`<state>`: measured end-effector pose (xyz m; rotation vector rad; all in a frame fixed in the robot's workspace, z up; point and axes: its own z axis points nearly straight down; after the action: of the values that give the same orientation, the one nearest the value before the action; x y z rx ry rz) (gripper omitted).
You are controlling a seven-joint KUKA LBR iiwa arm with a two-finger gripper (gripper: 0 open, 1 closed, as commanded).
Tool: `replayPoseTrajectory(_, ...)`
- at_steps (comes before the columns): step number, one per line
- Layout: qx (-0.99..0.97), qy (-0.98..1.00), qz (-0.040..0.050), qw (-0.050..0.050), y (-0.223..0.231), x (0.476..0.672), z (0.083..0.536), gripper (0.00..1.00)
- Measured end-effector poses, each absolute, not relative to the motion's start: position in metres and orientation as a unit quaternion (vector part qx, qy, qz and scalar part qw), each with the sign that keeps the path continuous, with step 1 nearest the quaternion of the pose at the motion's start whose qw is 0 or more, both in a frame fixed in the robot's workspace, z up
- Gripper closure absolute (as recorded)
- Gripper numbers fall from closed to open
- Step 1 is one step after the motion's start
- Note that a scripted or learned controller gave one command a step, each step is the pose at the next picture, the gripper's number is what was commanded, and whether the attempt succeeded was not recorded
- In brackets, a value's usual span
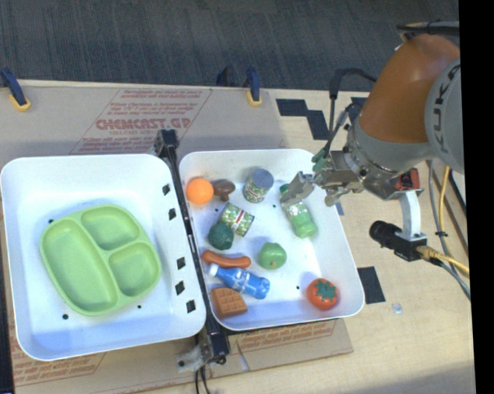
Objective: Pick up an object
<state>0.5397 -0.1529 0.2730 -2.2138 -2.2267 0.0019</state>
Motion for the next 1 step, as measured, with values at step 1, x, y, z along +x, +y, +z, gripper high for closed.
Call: replayPoseTrajectory(1, -0.705, -0.709, 0.0021, 0.004, -0.1853, 0.5375, 0.1014, 0.0)
